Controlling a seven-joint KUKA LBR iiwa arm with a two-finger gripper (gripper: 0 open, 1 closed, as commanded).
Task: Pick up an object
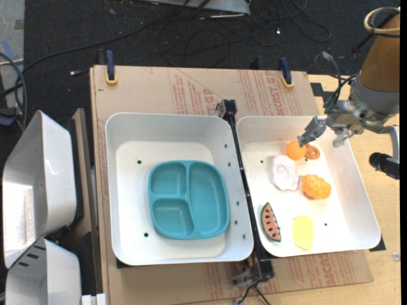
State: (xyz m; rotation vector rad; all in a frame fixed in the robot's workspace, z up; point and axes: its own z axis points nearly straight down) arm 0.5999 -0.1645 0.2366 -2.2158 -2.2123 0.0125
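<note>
The right bin (356,189) holds several toy foods. A round orange piece (295,150) lies at its back, with a white lump (285,172) just in front of it. Further forward are a lumpy orange item (316,187), a watermelon slice (271,222) and a yellow piece (303,232). My gripper (325,136) hovers over the back of this bin, open, with nothing between its fingers. Its left finger (312,132) sits just above and to the right of the round orange piece.
The left bin (127,170) holds a teal divided plate (188,199). A black divider (236,164) runs between the two bins. Grey tubs (38,183) stand off the bench at the left. Cables lie on the dark floor behind the bench.
</note>
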